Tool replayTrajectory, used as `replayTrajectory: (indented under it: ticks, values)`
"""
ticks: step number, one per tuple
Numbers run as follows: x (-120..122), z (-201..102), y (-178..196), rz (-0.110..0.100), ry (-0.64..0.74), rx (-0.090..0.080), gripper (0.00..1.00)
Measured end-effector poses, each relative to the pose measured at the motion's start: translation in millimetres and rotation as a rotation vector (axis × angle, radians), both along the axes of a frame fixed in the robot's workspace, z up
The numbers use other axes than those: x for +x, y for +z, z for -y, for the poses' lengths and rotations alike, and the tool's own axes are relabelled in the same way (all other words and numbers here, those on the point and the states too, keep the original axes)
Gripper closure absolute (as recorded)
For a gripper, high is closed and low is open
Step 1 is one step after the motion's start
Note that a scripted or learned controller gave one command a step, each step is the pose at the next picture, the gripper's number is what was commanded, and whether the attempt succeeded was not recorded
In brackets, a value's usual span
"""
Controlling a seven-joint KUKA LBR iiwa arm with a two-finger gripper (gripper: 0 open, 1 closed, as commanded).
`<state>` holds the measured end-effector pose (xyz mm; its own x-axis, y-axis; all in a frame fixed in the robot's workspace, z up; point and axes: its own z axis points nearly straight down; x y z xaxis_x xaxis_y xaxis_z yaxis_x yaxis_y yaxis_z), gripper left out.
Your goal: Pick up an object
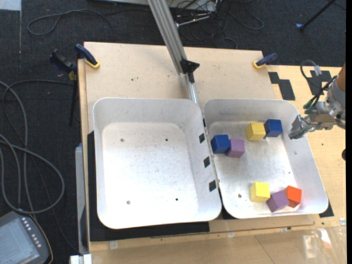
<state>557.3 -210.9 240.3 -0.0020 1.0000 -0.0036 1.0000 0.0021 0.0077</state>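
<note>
Seven cubes in the right bin (pixel 308 164) — a blue cube (pixel 273 127) nearest the pincer (pixel 298 130). Hovering at that bin's right rim; fingers' state — cannot tell.

Two bins side by side on a bench (pixel 143 70). Right bin (pixel 308 164) holds four blocks (pixel 246 138) near its back and three blocks (pixel 276 195) at its front right corner; end effector (pixel 301 127) at its right rim
</note>
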Motion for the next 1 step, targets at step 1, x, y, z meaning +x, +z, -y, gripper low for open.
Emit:
replayTrajectory:
  ticks: [1]
  values:
    - [-0.4, -50.1, -10.2, -0.007, 0.001, 0.003, 1.00]
